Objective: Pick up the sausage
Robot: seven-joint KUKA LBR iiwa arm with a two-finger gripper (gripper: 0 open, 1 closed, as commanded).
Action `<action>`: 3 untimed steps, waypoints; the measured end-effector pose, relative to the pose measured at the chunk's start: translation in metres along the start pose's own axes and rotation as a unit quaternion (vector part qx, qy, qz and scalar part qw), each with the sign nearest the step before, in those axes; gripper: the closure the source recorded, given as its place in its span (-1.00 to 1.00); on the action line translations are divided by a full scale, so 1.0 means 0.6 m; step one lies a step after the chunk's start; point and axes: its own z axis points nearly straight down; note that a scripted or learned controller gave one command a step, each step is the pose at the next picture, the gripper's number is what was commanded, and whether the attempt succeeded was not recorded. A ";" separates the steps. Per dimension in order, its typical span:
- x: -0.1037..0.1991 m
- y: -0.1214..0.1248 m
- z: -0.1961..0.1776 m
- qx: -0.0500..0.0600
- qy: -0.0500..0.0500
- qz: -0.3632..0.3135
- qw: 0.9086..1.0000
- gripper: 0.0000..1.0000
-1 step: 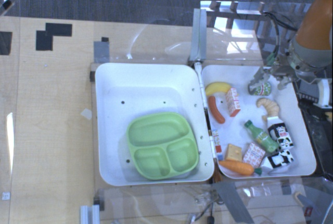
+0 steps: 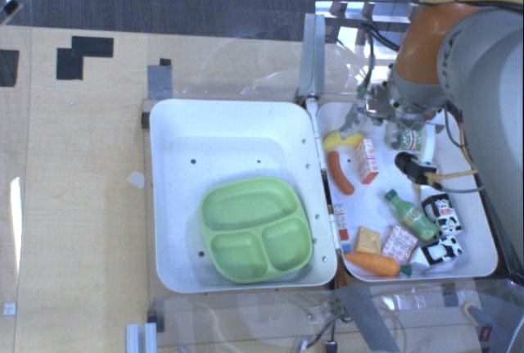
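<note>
From where I stand, the grey arm (image 2: pixel 479 89) with its orange band reaches in from the right and hangs over the far end of the right bin (image 2: pixel 483 257). Its jaws (image 2: pixel 385 110) sit low above the bin's back wall, but the wrist and a tangle of cables cover them, so I cannot tell how far apart they stand or whether they touch anything. Nothing visible is caught in them.

The sausage (image 2: pixel 341 173) lies on the floor of the right bin, close against its left wall, a reddish-orange length running roughly from far to near. It is apart from the jaws, nearer to me and to their left. Just beyond its far end sits a yellow piece (image 2: pixel 338 138), and right beside it on the right stands a small red and white carton (image 2: pixel 366 160).

Further along the same bin a green bottle (image 2: pixel 411 214) lies tilted, with a black and white cow-patterned item (image 2: pixel 443 230) beside it. At the near end rest a carrot (image 2: pixel 372 263), a cracker (image 2: pixel 368 241) and a pink packet (image 2: pixel 399 244).

The left bin (image 2: pixel 176 147) holds a green divided plate (image 2: pixel 256 228) toward its near right corner. Both bins rest on the pale wooden bench (image 2: pixel 74 196).
</note>
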 end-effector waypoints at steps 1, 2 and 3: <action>-0.015 -0.060 0.067 -0.006 -0.002 -0.186 0.983 -1.00; -0.066 -0.156 0.066 -0.005 -0.001 -0.169 0.986 -1.00; -0.044 -0.245 0.062 -0.011 -0.005 -0.350 0.937 -1.00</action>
